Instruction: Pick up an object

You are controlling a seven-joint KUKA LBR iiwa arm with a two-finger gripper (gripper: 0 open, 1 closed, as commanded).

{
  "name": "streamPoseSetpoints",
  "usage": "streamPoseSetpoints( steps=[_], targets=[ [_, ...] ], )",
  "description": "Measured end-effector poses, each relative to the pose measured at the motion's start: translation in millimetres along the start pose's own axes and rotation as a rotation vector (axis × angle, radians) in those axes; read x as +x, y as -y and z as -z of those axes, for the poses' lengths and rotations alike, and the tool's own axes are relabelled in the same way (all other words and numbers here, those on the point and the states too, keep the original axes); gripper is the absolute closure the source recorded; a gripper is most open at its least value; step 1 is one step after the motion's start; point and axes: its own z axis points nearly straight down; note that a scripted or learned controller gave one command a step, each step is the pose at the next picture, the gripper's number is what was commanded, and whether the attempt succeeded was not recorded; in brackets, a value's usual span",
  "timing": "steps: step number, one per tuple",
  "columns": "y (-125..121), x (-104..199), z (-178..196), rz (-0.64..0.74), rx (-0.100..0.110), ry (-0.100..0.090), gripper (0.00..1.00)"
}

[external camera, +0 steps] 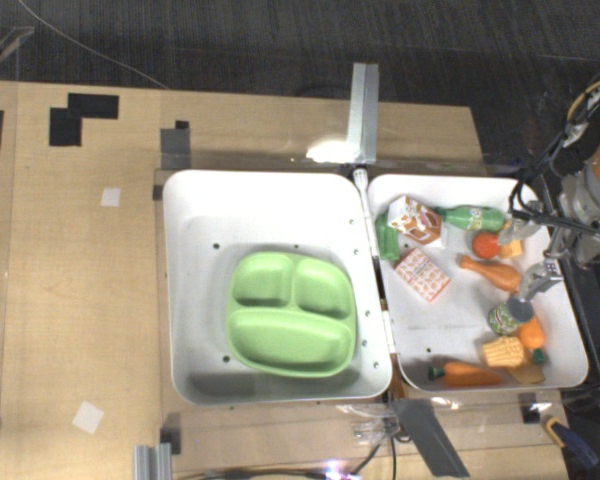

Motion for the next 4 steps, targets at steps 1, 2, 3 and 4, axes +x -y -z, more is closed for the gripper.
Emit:
streamPoseSetpoints(
  steps=[1,2,3,4],
  targets=[
    [14,-12,-124,-0.118,0.001,0.01,0.0],
    [12,-3,-125,-0.094,-0.001,0.006,0.0],
    [11,15,-125,-0.065,-0.003,0.006,0.0],
    [0,19,-124,0.058,0.004,0.009,0.0]
  ],
)
